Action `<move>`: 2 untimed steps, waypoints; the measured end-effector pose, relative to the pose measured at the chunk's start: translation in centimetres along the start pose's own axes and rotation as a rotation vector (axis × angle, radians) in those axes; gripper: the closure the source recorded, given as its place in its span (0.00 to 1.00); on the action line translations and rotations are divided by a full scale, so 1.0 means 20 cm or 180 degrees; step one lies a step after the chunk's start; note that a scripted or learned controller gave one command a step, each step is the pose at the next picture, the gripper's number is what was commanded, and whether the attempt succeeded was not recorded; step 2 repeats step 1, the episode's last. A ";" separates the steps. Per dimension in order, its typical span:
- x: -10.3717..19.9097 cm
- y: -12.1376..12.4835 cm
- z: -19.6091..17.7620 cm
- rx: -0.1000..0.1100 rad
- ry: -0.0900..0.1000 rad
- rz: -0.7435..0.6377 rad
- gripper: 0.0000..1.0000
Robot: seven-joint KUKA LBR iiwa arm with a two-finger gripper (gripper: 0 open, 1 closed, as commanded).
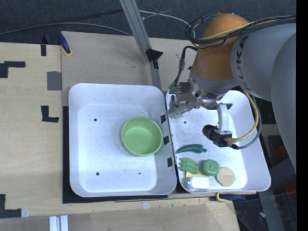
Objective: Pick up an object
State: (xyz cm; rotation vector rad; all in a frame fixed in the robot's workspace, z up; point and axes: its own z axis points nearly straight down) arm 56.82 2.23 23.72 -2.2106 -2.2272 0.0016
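The right bin holds a dark green pepper-shaped piece, a light green ridged piece, a round green piece, a tan disc and a pale yellow block, all grouped near its front edge. My gripper hangs over the far left part of that bin, close to the wall between the bins and well behind the group. I see nothing between its fingers.
A light green bowl sits in the left bin, toward its right side. A slanted metal pole rises behind the bins. The bulky grey and orange arm covers the right bin's far side.
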 end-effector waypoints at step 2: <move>0.25 -0.16 0.05 0.0007 -0.0003 0.0003 1.00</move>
